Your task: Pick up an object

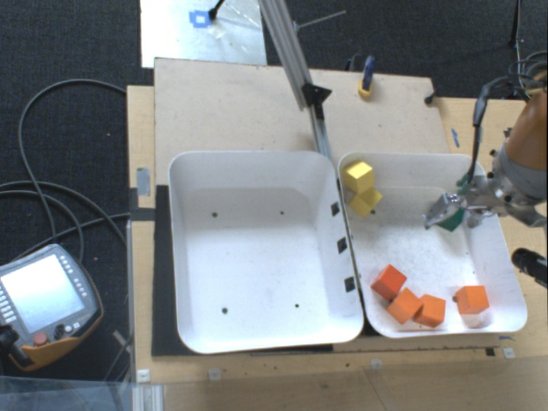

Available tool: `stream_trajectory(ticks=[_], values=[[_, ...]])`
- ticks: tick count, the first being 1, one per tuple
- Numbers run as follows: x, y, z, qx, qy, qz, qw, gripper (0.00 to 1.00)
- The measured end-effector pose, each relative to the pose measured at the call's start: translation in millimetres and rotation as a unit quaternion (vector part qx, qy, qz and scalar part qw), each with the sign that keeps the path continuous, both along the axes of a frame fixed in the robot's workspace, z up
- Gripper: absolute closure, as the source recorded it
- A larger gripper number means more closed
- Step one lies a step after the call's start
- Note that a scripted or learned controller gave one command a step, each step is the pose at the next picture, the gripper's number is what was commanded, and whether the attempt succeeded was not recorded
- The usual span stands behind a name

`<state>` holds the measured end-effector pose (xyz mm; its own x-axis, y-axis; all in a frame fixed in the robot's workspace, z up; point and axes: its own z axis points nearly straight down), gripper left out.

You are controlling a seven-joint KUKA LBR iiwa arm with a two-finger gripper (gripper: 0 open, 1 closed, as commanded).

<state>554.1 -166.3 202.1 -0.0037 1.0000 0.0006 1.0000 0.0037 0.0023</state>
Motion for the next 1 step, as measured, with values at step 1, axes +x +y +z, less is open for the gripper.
stream_trajectory(ticks=[1], values=[[18.2,-19.1,137.1,-0.0025,-0.005,0.001,1.0000,0.00]])
